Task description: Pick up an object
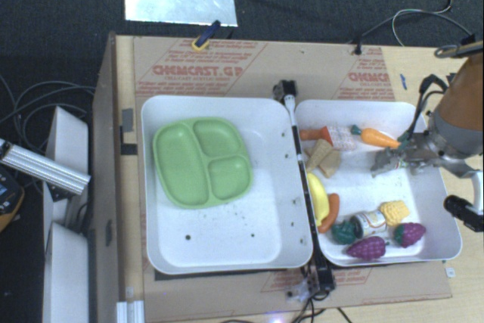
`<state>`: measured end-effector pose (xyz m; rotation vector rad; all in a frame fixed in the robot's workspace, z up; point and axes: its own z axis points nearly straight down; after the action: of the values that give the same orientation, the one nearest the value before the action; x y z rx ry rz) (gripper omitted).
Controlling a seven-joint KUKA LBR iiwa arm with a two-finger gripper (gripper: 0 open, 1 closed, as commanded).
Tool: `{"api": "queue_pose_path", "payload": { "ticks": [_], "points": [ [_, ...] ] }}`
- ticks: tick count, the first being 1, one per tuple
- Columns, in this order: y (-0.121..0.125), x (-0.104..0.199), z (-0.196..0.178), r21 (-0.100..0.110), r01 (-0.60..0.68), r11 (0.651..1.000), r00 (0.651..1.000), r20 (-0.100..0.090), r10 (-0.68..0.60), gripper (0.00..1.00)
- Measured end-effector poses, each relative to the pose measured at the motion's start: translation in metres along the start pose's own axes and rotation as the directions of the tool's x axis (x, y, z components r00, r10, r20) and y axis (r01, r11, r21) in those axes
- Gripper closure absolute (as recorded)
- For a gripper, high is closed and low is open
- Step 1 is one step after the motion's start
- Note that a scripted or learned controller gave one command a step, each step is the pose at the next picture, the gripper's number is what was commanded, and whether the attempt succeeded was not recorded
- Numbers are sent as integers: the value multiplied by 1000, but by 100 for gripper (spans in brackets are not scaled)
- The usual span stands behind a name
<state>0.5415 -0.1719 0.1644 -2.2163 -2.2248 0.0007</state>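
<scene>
Front row: we start at the near edge of the right bin [451,238], where a purple grape bunch [367,247] lies beside a teal piece [344,231], a small can [371,222], a yellow corn piece [394,211] and a second purple fruit [409,234].
Divider side: a banana [318,196] and an orange-red piece [330,211] lie right along the wall between the two bins.
Far row: a carrot [377,138] lies near the back wall, with a pale bottle-like item [342,137] and a tan bread slice [324,156] to its left.
Left bin [219,238]: a green divided plate [203,161] sits in it, well apart from the action.
Gripper [387,162]: we see it low over the middle of the right bin, just in front of the carrot; nothing shows between its fingers, and we cannot tell whether they are spread or closed from this angle.
Step in hand: we judge this as the approach, with no object picked yet.
Likely target: the carrot is nearest, though we cannot be sure.
Next move: we reckon it calls for lining up over one item, descending and closing squarely, clear of the neighbours.
</scene>
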Motion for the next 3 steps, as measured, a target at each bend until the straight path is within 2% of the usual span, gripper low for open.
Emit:
{"api": "queue_pose_path", "payload": {
  "ticks": [1,2,3],
  "points": [
    [66,15,51,-23,1,1000,1000,10,0,0],
    [128,-7,73,8,6,1000,1000,-3,-6,0],
    [130,-7,63,-7,8,1000,1000,4,-8,100]
  ]
}}
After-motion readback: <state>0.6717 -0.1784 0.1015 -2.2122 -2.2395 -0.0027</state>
